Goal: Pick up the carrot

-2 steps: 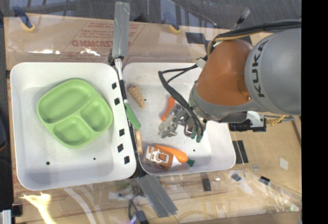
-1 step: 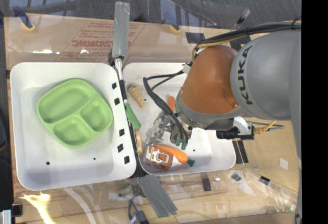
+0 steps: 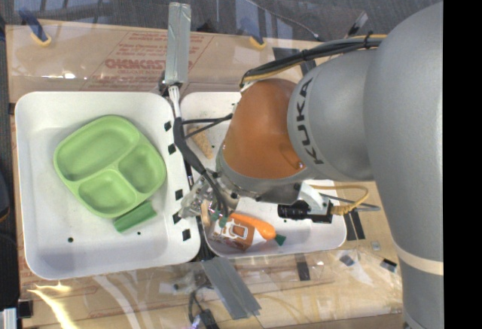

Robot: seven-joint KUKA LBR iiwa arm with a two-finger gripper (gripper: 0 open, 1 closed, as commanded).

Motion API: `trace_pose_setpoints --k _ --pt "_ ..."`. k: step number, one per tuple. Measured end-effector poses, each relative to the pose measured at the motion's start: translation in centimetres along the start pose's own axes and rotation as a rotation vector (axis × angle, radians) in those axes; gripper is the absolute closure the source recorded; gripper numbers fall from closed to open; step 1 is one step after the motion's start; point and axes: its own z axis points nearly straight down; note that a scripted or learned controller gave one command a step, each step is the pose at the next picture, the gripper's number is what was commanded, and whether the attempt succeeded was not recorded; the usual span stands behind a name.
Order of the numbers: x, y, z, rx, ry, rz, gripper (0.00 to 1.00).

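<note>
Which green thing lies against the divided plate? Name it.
The small dark green block, resting against the near edge of the light green divided plate in the left bin. The carrot's green tip lies in the other bin.

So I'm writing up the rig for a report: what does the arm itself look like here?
The arm is bulky, rounded and matte grey, with black KUKA lettering running down one link. An orange band wraps the section above the wrist. Black cables run along its top, and a yellowish cable loops out near the wrist.
</note>
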Motion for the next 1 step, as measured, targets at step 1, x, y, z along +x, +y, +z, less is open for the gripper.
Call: trace_pose_setpoints --k 1 --pt "3.12 6.12 -10.40 -0.003 -0.005 0.124 1.00"
